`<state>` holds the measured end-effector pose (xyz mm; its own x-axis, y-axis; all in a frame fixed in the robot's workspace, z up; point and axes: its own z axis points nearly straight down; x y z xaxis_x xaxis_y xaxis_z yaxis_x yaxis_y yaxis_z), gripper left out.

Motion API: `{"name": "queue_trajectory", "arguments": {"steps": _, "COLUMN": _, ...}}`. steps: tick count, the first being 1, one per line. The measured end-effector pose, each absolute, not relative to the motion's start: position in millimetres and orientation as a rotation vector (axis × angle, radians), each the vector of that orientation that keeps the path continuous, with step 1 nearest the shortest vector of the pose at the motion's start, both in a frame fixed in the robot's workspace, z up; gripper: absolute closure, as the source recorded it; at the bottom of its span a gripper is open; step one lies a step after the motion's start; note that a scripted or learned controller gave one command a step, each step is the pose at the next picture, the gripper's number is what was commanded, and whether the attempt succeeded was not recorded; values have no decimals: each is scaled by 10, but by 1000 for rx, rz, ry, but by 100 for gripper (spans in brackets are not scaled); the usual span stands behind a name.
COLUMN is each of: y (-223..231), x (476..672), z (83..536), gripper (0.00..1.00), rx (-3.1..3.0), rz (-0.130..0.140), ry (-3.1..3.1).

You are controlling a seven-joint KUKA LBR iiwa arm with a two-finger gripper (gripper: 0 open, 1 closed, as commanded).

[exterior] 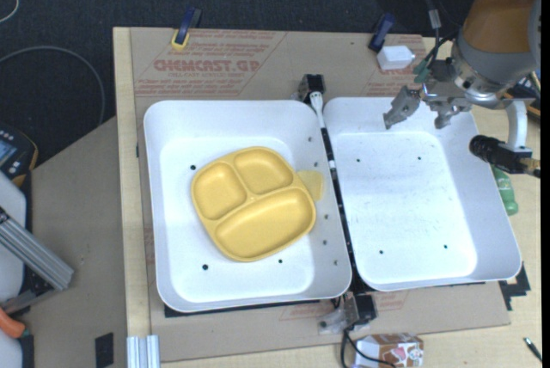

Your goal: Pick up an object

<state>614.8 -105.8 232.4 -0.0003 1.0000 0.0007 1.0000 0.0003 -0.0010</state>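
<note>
Lying in the left bin (163, 186), a yellow plate (252, 203) with three compartments sits slightly right of the bin's middle, turned at a slant so that its two small sections face the far wall and its one large section faces the near wall. A pale yellow scrap (311, 183) shows just at the plate's right edge, close to the wall that divides the two bins. Both bins rest on a brown cardboard sheet (215, 61) printed with red lettering, held at its far edge by a blue and yellow clamp (183, 29) on the left and a dark blue clamp (381, 33) further right, with a small white block (395, 58) just beside the second clamp. A black clip (311, 87) stands at the far end of the seam between the bins. The right bin (412, 220) shows a bare white floor marked by a few dark dots. Above its far right corner hangs the gripper (424, 110), its two fingers spread apart with nothing between them, below the grey arm (503, 22) and its orange band. The plate lies well apart from the gripper, across the dividing wall in the other bin. A green bottle-like thing (507, 190) lies along the right bin's outer rim.
</note>
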Motion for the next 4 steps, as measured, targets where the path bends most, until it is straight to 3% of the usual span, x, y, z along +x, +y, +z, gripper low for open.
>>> {"name": "queue_trajectory", "arguments": {"steps": 1, "y": -113, "x": 5751, "z": 3299, "gripper": 0, "rx": -2212, "rz": -17, "ry": -2238}}
{"name": "queue_trajectory", "arguments": {"steps": 2, "y": 697, "x": 5193, "z": 4081, "gripper": 0, "rx": -2210, "rz": -17, "ry": -2237}}
{"name": "queue_trajectory", "arguments": {"steps": 3, "y": 1080, "x": 4782, "z": 4179, "gripper": 0, "rx": -2213, "rz": -2, "ry": -2227}}
{"name": "queue_trajectory", "arguments": {"steps": 4, "y": 1054, "x": 4805, "z": 4276, "gripper": 100, "rx": -2221, "rz": -3, "ry": -2224}}
